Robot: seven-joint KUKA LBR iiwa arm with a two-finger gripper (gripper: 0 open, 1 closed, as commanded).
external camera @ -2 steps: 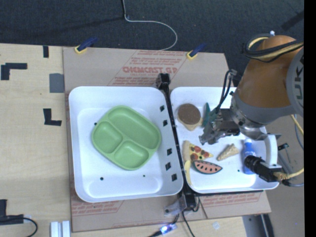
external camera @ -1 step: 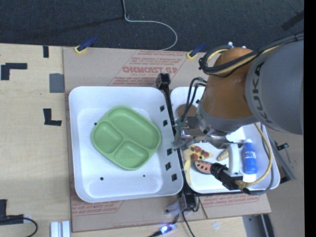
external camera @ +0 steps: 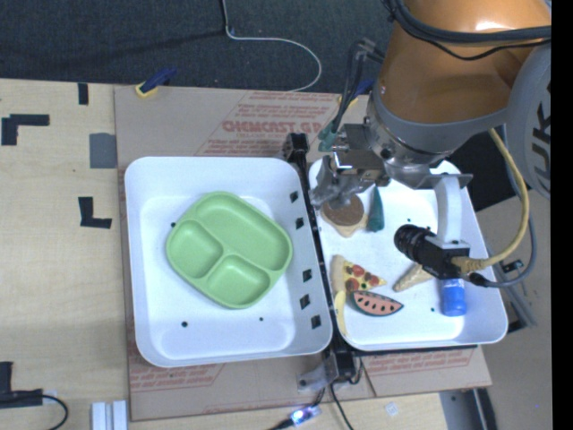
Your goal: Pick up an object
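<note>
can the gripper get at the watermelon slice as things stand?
Probably yes. The watermelon slice lies uncovered in the right bin, and the gripper is above the same bin. The pizza slice close beside it may crowd a grasp.

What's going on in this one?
The arm's gripper is in the right bin, directly over a round brown piece by the divider. Whether it has hold of it cannot be told. A toy pizza slice, a watermelon slice and a blue item lie nearby; a green divided plate sits in the left bin.
</note>
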